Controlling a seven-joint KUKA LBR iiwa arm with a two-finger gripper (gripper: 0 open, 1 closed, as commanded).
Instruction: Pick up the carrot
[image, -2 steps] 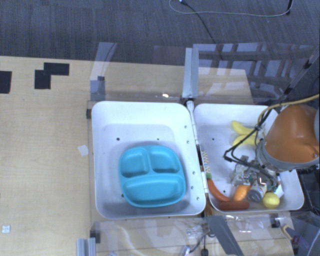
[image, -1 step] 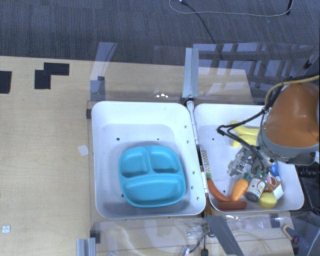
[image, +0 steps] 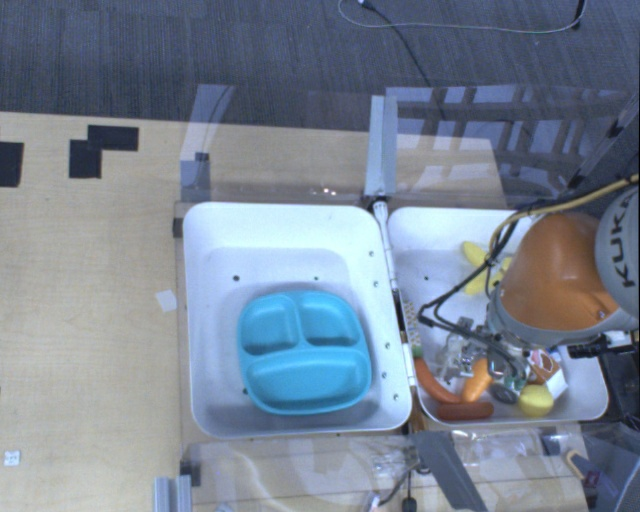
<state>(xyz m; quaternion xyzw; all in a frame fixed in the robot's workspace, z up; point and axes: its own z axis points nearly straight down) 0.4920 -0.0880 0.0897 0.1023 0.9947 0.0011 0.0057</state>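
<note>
The carrot (image: 478, 381) lay at lower right beneath the hand (image: 487, 362), whose grip I cannot tell; pale wooden worktop (image: 90, 300) at left; grey carpet (image: 200, 45) along the top.
</note>
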